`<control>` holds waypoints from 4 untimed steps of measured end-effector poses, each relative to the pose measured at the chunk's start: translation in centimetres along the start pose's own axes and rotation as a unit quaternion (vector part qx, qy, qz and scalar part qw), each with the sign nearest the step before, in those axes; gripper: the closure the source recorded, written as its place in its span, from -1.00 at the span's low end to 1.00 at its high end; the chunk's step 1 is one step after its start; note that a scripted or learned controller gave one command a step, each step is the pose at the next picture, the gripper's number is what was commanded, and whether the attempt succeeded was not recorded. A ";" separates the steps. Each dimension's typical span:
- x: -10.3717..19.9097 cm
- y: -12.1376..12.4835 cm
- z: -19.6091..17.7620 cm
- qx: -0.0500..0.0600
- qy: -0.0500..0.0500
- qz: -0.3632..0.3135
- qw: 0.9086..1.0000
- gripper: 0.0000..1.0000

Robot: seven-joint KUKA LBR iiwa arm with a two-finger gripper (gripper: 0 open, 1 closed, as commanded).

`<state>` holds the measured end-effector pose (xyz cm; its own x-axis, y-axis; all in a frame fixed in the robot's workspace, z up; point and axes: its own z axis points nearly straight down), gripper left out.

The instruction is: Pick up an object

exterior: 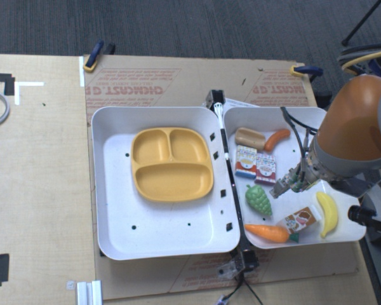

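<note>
Light was even and fairly bright, falling from above. The left bin (pixel 114 189) showed soft glare on its white floor, and the yellow plate (pixel 173 164) inside it cast only a faint shadow. Beyond the bin the dark floor (pixel 178 11) looked grainy. The arm (pixel 355 129) to its right was slightly blurred.

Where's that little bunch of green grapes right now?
The green grapes lie in the right bin, near its left wall, just below the two small cartons and above the carrot, with the gripper close to their right.
</note>
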<state>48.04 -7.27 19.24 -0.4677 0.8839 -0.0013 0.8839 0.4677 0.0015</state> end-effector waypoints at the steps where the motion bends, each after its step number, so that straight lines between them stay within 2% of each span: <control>1: 0.0 0.0 0.0 0.000 0.000 0.000 1.000 -1.00; 2: 0.4 9.7 0.0 0.001 0.000 -0.041 0.999 -1.00; 4: 0.4 9.7 0.0 0.001 0.000 -0.041 0.999 -1.00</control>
<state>56.43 -2.40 19.21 -0.5390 0.8423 -0.0007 0.8423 0.5390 -0.0004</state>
